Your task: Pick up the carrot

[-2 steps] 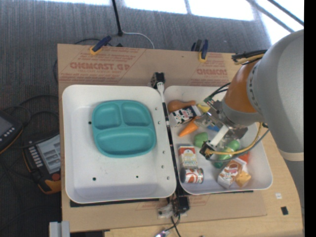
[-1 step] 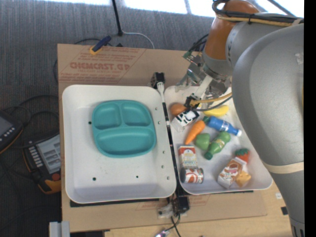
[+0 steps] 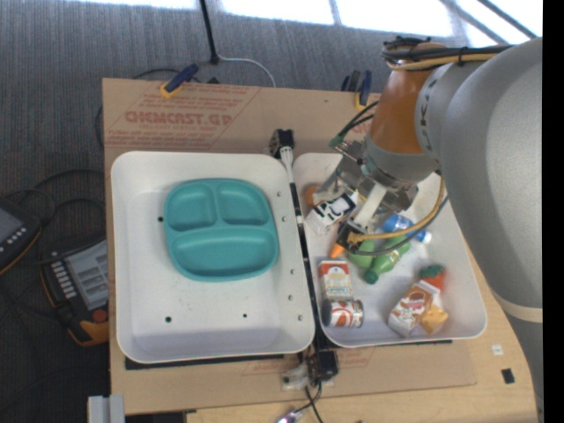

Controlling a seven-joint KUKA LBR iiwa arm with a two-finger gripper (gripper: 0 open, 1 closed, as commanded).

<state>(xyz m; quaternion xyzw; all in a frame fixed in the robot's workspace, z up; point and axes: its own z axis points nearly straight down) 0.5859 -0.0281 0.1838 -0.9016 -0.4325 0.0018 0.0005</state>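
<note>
Filling the right edge, my grey arm point(image 3: 493, 122) hangs over the right bin point(image 3: 467, 324); my gripper point(image 3: 348, 227) sits low amid clutter, grip state unreadable. Carrot point(image 3: 310, 194) lies against the divider wall. Left bin point(image 3: 132, 263) holds a teal tray point(image 3: 220, 227), margins open.

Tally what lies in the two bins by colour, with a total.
Teal: 1, the divided plate
Green: 1, the bottle
Red and white: 3, carton, can, box
Orange: 1, small piece
Total: 6

Teal tray point(image 3: 220, 252) matt plastic; white bins point(image 3: 141, 236) smooth plastic; bench point(image 3: 176, 117) cardboard.
</note>
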